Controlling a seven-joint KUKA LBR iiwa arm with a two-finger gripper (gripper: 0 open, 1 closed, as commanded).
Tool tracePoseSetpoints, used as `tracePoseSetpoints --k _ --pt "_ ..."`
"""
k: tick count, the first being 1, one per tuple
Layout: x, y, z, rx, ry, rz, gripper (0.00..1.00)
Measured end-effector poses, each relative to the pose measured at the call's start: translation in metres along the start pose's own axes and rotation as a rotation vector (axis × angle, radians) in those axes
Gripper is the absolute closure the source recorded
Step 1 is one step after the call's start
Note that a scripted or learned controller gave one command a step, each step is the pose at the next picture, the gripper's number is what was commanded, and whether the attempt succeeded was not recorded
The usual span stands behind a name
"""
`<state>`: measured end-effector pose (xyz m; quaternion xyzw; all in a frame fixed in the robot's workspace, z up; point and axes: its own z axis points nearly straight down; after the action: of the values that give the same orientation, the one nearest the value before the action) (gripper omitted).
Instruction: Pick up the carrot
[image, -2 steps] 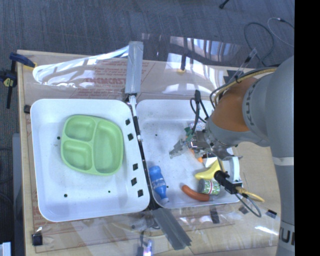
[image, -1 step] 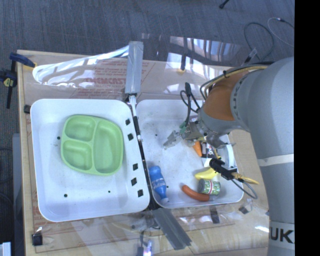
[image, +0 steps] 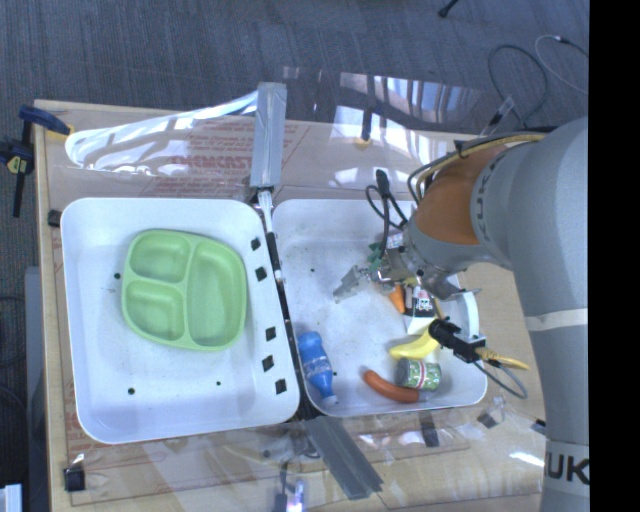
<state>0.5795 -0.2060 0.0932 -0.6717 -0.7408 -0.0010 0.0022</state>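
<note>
At the near edge of the right bin (image: 330, 330), a reddish-orange sausage (image: 391, 386) is lying lengthwise along the wall, with a small green-labelled can (image: 421, 375) sitting just behind it and touching or nearly touching it. To their left, a blue bottle (image: 316, 365) is resting against the divider between the two bins. Just behind the can, a yellow banana (image: 414, 347) is lying on the bin floor, its dark tip pointing toward the arm side. Farther back, the carrot (image: 399, 298) is showing as a short orange piece near the middle of the right bin, partly hidden under the gripper (image: 384, 268), which is hanging directly over it; whether the gripper is open or closed cannot be told, and nothing is visibly held in it. The grey arm (image: 525, 230) with its orange band (image: 447, 205) is reaching in above the bin. In the left bin (image: 90, 330), a green divided plate (image: 185, 288) is lying flat. Beyond both bins, a clear plastic sheet (image: 150, 135) is lying across the bench, and a blue clamp (image: 44, 120) is sitting at the far left corner.
</note>
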Motion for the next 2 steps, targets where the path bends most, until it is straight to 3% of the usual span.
tracePoseSetpoints --k 1,2 --pt "-0.009 0.062 0.000 0.000 -0.003 -0.011 0.00" --pt "-0.006 0.034 0.001 0.001 -0.004 -0.079 0.00"
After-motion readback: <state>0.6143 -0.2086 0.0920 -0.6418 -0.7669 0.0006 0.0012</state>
